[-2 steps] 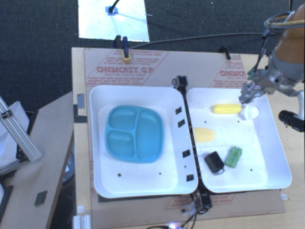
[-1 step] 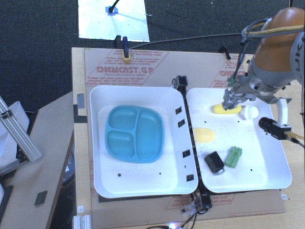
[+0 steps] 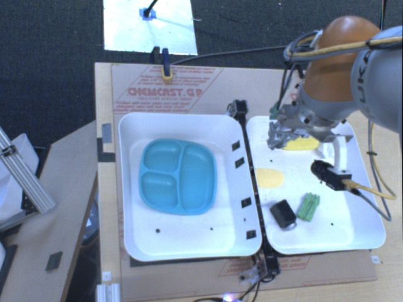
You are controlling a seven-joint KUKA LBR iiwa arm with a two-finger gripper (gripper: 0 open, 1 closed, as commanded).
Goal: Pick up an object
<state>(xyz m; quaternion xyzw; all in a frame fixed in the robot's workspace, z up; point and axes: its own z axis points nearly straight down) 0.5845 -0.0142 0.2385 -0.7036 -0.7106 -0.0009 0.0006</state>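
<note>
The gripper is seen lowered over the far left corner of the right-hand bin, and whether it is released or clenched cannot be told; nothing is seen to be grasped. A yellow flat piece is found just beside it on the side of the arm, a yellow oval disc near it toward the front edge, and a black block and green ridged block further that way. A blue divided plate is seen well apart from it, in the left-hand bin.
</note>
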